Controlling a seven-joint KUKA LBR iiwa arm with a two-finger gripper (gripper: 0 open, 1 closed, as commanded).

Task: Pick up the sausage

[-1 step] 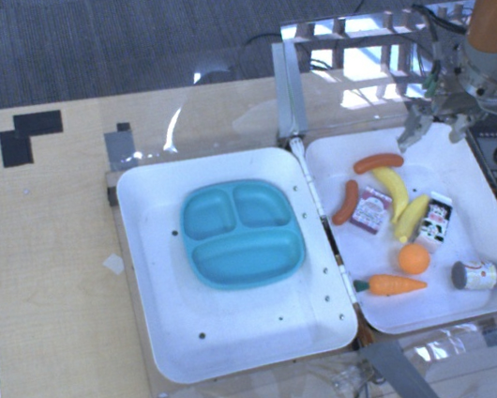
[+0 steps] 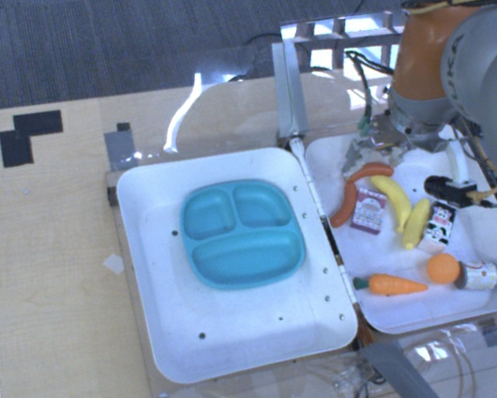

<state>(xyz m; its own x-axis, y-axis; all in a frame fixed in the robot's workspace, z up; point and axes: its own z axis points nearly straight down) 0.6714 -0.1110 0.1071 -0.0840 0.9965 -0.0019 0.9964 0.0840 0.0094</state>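
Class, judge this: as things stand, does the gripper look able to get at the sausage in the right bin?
Probably yes. The gripper hangs just above the sausage, whose top is uncovered; only the small packet crowds one side.

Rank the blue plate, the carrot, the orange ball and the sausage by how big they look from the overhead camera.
1. Blue plate
2. Sausage, partly hidden; carrot looks similar, so unranked
3. Orange ball
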